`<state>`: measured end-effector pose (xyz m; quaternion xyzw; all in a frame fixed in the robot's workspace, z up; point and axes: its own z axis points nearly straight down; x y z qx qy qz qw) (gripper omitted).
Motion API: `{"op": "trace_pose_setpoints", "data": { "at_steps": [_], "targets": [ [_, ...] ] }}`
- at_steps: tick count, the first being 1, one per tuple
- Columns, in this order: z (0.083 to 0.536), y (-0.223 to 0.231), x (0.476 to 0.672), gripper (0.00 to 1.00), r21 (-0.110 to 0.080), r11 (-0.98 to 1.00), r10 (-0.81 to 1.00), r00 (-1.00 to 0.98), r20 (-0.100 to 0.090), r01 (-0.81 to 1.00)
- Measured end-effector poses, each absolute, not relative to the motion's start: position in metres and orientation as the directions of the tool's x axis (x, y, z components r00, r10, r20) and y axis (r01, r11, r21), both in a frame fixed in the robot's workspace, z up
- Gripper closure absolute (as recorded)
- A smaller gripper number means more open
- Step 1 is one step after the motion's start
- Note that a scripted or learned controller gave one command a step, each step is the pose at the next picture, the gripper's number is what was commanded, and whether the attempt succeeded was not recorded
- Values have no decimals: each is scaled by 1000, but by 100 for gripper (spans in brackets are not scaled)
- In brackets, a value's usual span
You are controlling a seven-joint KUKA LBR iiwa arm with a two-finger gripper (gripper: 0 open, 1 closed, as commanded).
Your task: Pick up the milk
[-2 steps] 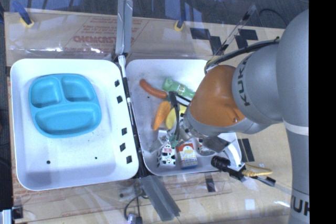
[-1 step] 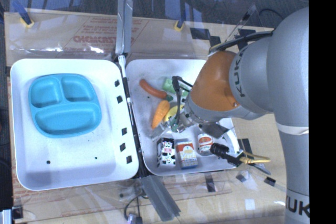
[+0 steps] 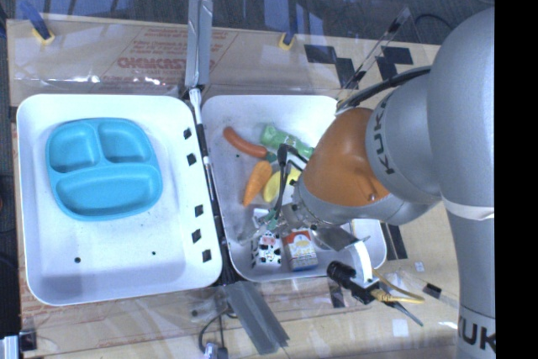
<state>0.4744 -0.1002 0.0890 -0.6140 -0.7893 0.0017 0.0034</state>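
Observation:
The milk (image 3: 267, 251) is a small white carton with black cow spots, standing at the front edge of the right bin (image 3: 220, 206). My gripper (image 3: 281, 226) hangs just above and behind the carton, mostly covered by the orange wrist band and grey arm. I cannot see whether the carton sits between its parts or just in front of them.
A red-orange carton (image 3: 301, 250) stands touching the milk's right side. Behind lie a carrot (image 3: 256, 181), a yellow piece (image 3: 271, 187), a hot dog sausage (image 3: 244, 142) and a green item (image 3: 282, 139). The left bin (image 3: 50, 273) holds a blue divided plate (image 3: 102, 166).

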Motion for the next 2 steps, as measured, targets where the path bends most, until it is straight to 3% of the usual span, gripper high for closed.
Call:
{"op": "trace_pose_setpoints", "data": {
  "at_steps": [1,2],
  "targets": [
    [97,-100,474,100,-9,252,968,-252,3,968],
    [190,-39,497,100,-5,319,948,-319,2,948]
  ]
}}
